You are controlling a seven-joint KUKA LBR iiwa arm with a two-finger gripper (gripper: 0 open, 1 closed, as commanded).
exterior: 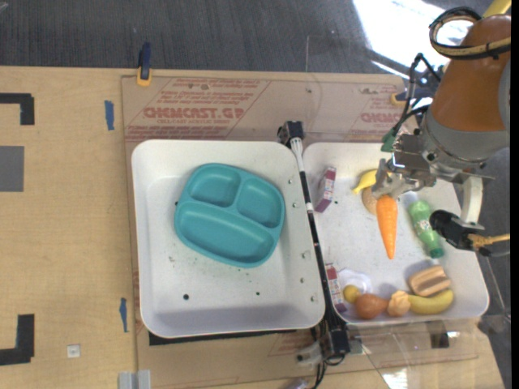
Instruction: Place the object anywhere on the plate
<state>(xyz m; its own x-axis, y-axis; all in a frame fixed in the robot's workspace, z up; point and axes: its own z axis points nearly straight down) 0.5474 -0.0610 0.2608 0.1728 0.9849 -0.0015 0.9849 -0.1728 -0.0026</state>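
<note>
My tool (395, 178) sits low over the right bin (480, 294), directly above the thick end of the carrot (388, 224). I cannot tell from up here whether it is apart or together, nor whether it has any hold of the carrot. The carrot lies with its point toward me, seemingly flat on the bin floor, so I judge the pick is not yet secured.

Close around it are a green bottle (424, 227) just to one side and a yellow piece (365, 181) on the other, so a lift should go straight up to avoid dragging either. Further down the bin a banana (432, 302), a sandwich-like piece (429, 280) and small round fruits (372, 305) crowd the near corner, well apart from the carrot.

The teal plate (230, 213) rests in the left bin (150, 241), tilted askew, with bare floor all around it. Between the bins runs a raised divider (306, 209); I think the carry must clear that edge before descending.
</note>
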